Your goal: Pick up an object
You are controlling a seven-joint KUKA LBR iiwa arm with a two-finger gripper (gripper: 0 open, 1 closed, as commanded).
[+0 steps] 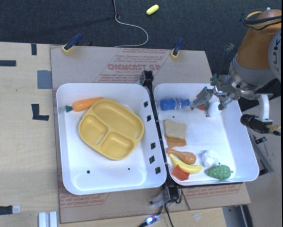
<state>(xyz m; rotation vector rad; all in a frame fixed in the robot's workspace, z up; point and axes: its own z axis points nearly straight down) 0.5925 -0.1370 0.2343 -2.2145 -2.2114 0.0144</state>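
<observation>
Approach step: the gripper, fingers spread and holding nothing, hovers at the bottle's three o'clock; next, descend and close.

1. White bins: two, left bin and right bin.
2. Yellow divided tray: one.
3. Carrot: one.
4. Blue bottle: one.
5. Bread slice: one.
6. Banana: one.
</observation>
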